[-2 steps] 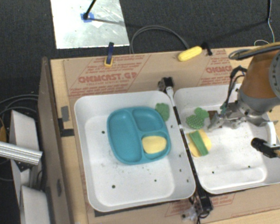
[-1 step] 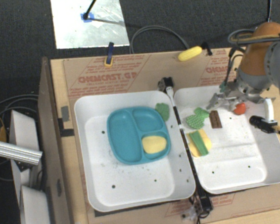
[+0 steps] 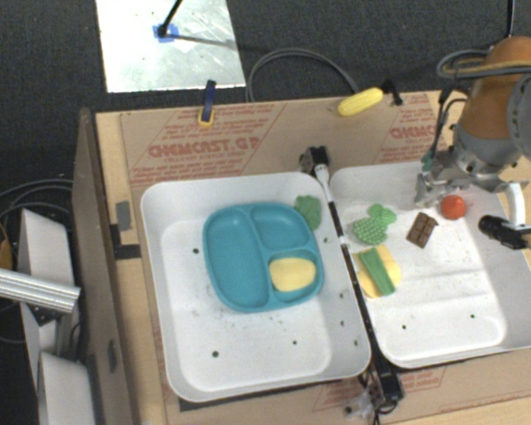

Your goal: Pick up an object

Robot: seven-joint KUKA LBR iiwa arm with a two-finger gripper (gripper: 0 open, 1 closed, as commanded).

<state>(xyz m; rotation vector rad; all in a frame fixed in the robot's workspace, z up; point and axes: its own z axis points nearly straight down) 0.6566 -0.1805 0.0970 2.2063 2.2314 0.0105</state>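
- the grey arm (image 3: 509, 106) reaches in from three o'clock, its orange band up near the top right corner of the scene.
- the tool (image 3: 432, 185) hangs low over the far part of the right bin (image 3: 504, 323); i can't tell from here whether it is released or clenched, and nothing shows as grasped.
- just beside the tool, at its four o'clock, a small red ball (image 3: 452, 206) lies on the bin floor.
- a brown block (image 3: 421, 229) lies tilted at the ball's eight o'clock, close by but apart from it.
- at nine o'clock of the brown block sits a green knobbly piece (image 3: 373, 225), near the bin's left wall.
- at six o'clock of that piece, a green strip (image 3: 377, 266) and a yellow piece (image 3: 383, 277) lie touching, side by side.
- the left bin (image 3: 196, 356) holds a blue divided plate (image 3: 242, 256), with a yellow lump (image 3: 293, 273) in its lower right compartment.
- a dark green piece (image 3: 309, 211) rests at the plate's two o'clock edge, against the bin wall.
- both bins sit on the desk (image 3: 192, 139), covered with brown cardboard; a yellow banana-like thing (image 3: 361, 102) lies on it at twelve o'clock of the right bin.
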